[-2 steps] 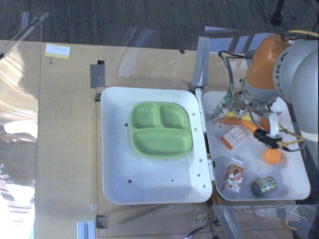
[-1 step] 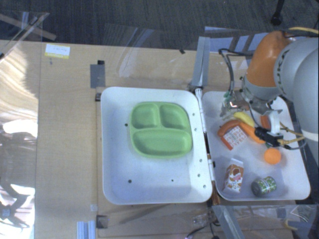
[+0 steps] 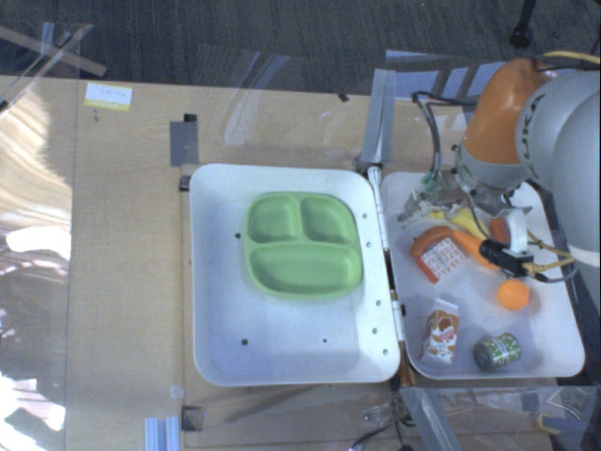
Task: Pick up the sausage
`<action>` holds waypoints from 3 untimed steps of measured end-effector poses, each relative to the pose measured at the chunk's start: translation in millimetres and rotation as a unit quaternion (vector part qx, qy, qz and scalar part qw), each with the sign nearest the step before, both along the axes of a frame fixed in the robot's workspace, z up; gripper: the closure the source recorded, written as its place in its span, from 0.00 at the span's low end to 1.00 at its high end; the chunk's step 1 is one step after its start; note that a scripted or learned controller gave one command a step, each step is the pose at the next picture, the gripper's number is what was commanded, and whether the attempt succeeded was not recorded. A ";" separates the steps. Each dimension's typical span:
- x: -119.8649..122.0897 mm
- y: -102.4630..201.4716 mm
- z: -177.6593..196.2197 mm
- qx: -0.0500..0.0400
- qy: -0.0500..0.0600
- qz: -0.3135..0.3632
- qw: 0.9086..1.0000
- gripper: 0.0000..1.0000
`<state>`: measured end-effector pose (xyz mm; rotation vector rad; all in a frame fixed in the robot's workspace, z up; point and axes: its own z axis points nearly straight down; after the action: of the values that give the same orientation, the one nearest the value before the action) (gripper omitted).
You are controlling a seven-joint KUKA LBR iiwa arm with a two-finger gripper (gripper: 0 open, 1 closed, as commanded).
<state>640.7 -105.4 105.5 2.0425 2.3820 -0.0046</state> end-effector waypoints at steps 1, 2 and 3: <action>26.0 2.2 -15.5 0.001 0.008 0.004 1.000 0.00; -19.5 -15.7 -18.6 0.001 -0.003 0.035 0.999 0.00; -16.0 -14.5 -5.4 0.000 -0.008 0.037 0.999 1.00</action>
<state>624.7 -119.9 100.1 1.9459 2.4460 0.0136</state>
